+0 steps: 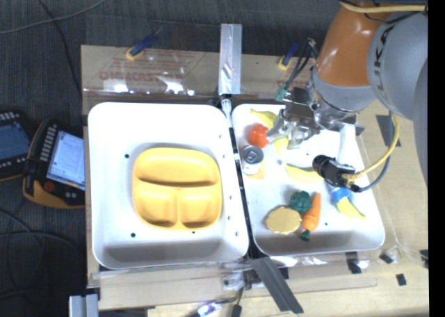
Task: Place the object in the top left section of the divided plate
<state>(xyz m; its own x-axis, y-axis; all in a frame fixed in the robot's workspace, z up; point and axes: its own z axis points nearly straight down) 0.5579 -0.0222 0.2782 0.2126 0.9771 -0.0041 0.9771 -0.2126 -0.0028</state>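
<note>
progress: not begun, the yellow divided plate (178, 189) in the left bin (111, 128) bears nothing | objects: tomato (257, 134), can (251, 158), carrot (311, 214) all lie in the right bin (368, 229) | gripper (290, 130): low beside the tomato, opening cannot be told, nothing seen held

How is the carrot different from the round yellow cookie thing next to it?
The carrot is orange with a green leafy top, while the cookie is plain yellow-tan. The carrot is long and thin; the cookie is round and flat. Both lie side by side in the right bin.
</note>
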